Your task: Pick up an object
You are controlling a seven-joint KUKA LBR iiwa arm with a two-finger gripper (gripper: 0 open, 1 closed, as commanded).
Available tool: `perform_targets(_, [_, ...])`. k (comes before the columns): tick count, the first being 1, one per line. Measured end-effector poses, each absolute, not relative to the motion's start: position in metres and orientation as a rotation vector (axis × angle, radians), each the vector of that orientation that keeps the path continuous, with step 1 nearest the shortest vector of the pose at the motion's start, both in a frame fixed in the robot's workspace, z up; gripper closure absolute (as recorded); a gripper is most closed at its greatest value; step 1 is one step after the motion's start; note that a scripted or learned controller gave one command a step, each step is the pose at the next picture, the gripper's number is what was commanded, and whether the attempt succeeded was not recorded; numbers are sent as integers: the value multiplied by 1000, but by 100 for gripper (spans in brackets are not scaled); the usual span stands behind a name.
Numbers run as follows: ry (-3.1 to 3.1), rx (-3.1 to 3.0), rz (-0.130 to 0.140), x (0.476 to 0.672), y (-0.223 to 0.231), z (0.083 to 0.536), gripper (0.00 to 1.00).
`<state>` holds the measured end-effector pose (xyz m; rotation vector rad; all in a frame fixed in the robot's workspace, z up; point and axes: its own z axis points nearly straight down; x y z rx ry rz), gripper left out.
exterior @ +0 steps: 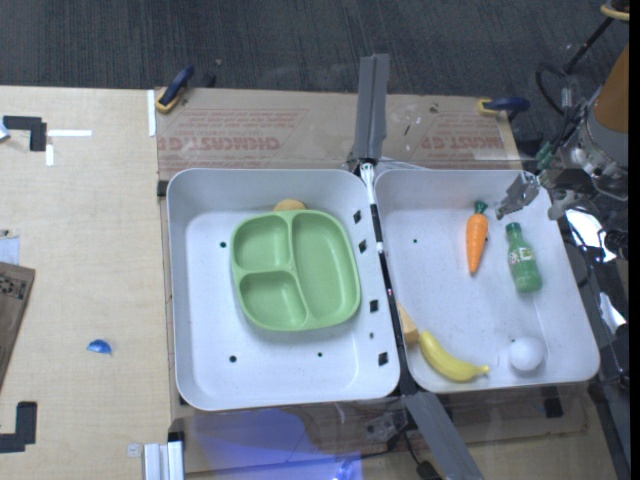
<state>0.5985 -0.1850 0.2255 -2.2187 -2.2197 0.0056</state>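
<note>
Camera view, looking down at a slant on the bench (80,268).

Left bin (200,368): shallow, white, rounded corners. Holds a green divided plate (296,269) with three compartments, set toward the far half of the bin and slightly turned. Orange-yellow item (289,206) showing just past the plate's far rim, mostly hidden; kind not discernible.

Right bin (440,298): same make, touching the left bin along the shared middle edge. Contents:
- Carrot (476,240), orange with green top, lying near the far edge, tip pointing toward the near edge.
- Green bottle (522,258), lying just beside the carrot on its right, close to the bin's right edge, cap toward the far edge.
- Banana (450,359), yellow, at the near edge, curved, near the near-left corner.
- White ball (526,354), in the near-right corner, apart from the banana.

Gripper (520,196): above the far-right corner of the right bin, just beyond the carrot and bottle tops, touching neither. Nothing seen between the fingers; opening too small and blurred to judge. Arm body and cables entering from the right edge.

Bench, left part: small blue item (98,347) lying alone, well apart from the bins. Blue clamp (177,85) at the far edge of the brown board (260,133) behind the bins.
</note>
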Motion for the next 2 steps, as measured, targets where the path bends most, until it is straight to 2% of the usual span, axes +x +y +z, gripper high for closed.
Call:
perform_targets(1, [-2328,-2109,2,614,-178,100,0])
perform_targets(2, [-2325,-2110,4,614,-179,107,100])
